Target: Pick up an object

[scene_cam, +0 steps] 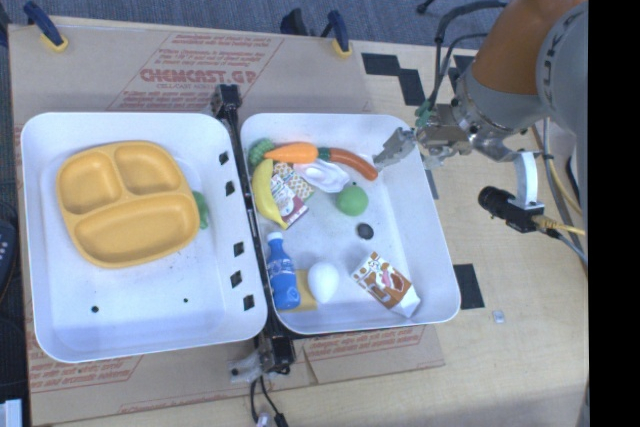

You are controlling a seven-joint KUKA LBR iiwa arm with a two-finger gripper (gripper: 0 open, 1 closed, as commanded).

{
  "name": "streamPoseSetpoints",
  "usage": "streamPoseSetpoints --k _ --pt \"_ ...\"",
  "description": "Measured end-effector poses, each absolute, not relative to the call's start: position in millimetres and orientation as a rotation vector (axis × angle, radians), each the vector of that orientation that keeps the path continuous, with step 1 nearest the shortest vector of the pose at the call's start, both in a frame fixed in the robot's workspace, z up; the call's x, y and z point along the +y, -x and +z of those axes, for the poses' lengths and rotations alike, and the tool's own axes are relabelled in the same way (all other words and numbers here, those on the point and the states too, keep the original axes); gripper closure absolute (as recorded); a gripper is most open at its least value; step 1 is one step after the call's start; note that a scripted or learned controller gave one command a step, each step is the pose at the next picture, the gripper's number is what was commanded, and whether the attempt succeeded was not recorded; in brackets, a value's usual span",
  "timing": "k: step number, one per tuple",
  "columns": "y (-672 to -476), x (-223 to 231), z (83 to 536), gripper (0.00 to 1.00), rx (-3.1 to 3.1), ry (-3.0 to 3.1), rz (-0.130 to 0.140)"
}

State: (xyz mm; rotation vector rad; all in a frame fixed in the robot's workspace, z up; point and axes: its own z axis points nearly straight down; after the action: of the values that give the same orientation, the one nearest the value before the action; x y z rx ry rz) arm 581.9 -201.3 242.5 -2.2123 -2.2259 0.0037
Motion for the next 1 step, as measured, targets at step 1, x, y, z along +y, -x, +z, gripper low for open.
streamPoseSetpoints --k 1 --pt "-655.4 -209.6 90.7 0.00 -2.101 2.331 0.004"
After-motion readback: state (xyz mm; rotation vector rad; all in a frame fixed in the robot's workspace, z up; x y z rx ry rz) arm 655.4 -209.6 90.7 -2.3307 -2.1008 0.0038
